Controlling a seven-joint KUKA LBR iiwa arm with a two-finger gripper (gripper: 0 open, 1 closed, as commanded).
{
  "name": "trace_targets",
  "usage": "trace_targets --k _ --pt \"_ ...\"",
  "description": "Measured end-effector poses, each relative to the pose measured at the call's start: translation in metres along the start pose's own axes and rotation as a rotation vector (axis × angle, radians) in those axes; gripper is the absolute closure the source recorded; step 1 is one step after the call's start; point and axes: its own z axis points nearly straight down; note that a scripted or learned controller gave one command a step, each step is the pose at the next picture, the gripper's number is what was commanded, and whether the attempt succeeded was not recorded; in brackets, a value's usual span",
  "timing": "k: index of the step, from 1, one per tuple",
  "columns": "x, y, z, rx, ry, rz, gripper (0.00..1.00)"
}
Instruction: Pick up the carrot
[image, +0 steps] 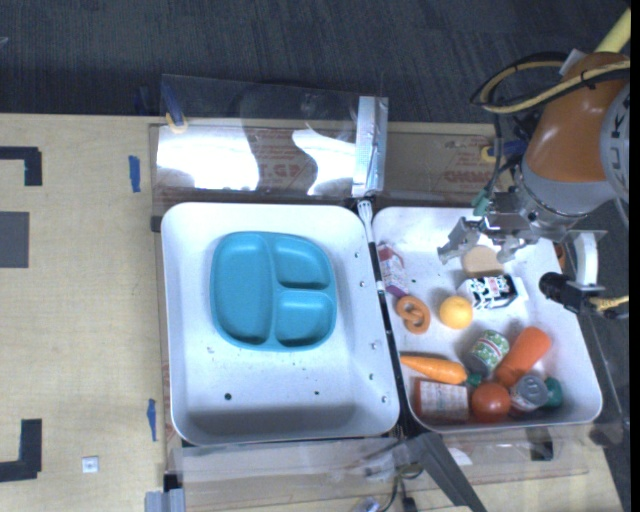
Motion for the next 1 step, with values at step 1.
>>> trace_targets --k 1 --pt "0.0505 0.0111 0.0175 0.003 0.001 0.143 0.0"
